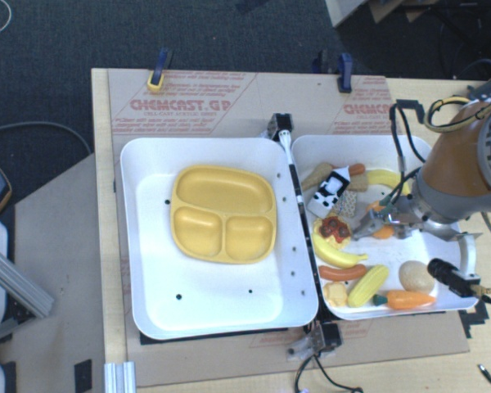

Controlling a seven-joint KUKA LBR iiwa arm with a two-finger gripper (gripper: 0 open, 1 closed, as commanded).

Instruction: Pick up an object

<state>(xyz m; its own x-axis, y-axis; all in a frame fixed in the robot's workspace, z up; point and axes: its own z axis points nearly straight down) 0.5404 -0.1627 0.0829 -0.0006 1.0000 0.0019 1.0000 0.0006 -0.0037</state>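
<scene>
My gripper [375, 221] is down in the right bin [307, 150], near its middle, with the grey arm and its orange band [462, 158] coming in from the right. A small orange piece [383, 233] lies right under the gripper; whether it is held is hidden. Just left of the gripper are a red berry-like toy [335, 228] and a grey lump [348, 205]. A yellow banana [337, 254] lies below them.
The right bin also holds a sausage [342, 273], corn [368, 285], a potato [416, 276], a carrot [409, 300], a black-and-white cube [331, 188] and a second banana [383, 177]. A yellow divided plate [223, 213] sits in the left bin [147, 285].
</scene>
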